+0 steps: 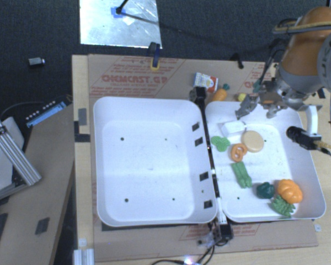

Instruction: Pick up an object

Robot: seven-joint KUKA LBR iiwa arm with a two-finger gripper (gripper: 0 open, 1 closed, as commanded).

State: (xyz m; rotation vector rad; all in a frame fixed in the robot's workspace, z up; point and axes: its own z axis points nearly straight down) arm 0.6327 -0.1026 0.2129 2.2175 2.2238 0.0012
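Nearest the camera, along the front edge of the right bin [314, 203], an orange pepper-like toy [289, 190] is lying against a dark green lump [265, 190] and a leafy green piece [281, 206]. Just behind them a green pickle-shaped toy [241, 174] is pointing up the bin toward an orange pretzel-shaped ring [238, 152], a tan round biscuit-like disc [253, 141] and a small light-green piece [220, 144] by the dividing wall. A pale flat white item [231, 128] is resting further back. The left bin [149, 159] is sitting beside it on the worktop [55, 148].

At the far end of the right bin the gripper [259, 108] is hanging above the rear rim, its two fingers spread apart with nothing between them. Beyond the rim, a small carton [204, 81] and an orange carrot-like toy [219, 95] are lying on the cardboard.

My reading is that the arm is approaching, with no object chosen yet. The next move probably calls for coming down over the white item or the disc and closing squarely, since the toys crowd together there.
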